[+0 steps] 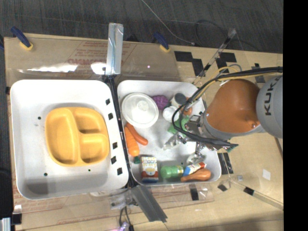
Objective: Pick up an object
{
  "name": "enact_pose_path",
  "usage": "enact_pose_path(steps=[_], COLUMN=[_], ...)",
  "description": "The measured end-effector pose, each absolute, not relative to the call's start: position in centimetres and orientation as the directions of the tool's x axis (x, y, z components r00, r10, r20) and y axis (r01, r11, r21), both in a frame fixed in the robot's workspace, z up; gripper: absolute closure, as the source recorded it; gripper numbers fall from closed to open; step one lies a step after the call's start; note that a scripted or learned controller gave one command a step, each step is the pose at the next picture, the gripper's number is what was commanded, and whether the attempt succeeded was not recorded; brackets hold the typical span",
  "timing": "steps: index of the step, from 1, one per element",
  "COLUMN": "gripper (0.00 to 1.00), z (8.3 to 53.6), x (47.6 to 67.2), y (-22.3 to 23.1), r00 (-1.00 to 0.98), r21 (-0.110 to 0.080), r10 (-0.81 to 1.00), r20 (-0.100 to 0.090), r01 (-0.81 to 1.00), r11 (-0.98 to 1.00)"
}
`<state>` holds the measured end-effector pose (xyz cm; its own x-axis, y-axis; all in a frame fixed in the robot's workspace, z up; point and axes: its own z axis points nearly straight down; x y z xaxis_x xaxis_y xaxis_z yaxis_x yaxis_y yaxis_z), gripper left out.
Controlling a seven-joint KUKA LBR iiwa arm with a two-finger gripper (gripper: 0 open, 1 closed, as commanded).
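Observation:
My gripper (186, 147) hangs low over the middle of the right bin (159, 86), below the orange wrist band. Its two metal fingers (173, 140) stand apart, open, with bare bin floor between them. Just in front of it lie a green bottle (172, 171), a small red and white tube (195, 168) and an orange vegetable (199, 175). A small printed carton (149, 168) stands at the bin's front left. Two orange carrots (136, 135) lie to the gripper's left. A white bowl (140, 109) sits at the back left, with a purple object (161, 101) beside it.
The left bin (29, 95) holds a yellow divided plate (77, 134). A white ball (169, 113), a green item (174, 124) and a dark round piece (180, 98) crowd the spot under the wrist. Black cables loop over the right bin's back right corner.

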<state>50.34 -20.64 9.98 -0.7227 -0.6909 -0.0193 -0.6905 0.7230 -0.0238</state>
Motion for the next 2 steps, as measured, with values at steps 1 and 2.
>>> enact_pose_path(steps=[1,2], gripper=[0.00,0.00], z=[9.3,9.5], x=[51.4,49.6], y=[-16.8,-14.8], r00=[-0.858,-0.942], r21=[-0.003,-0.007], r10=[-0.513,-0.335], r20=[-0.005,-0.013], r01=[-0.513,-0.335], r11=[0.858,0.942])
